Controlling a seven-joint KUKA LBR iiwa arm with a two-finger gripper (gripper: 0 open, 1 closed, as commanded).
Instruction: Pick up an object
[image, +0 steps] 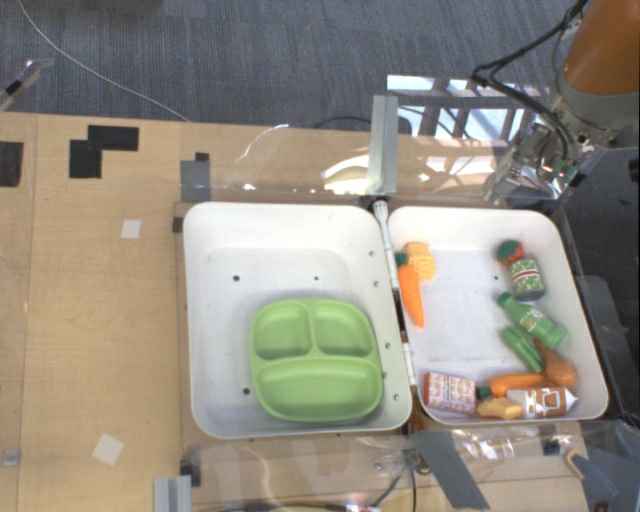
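While the carrot (411, 294) lies low-left — fingers (532, 163) hover apart.

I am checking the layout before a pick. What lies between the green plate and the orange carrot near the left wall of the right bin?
In the camera view, the bins' two adjoining rims separate the green plate from the carrot.

- Green divided plate (316, 359): lies in the left white bin (230, 250), toward its near edge.
- Bench (90, 330): tan surface with black marks (100, 148).
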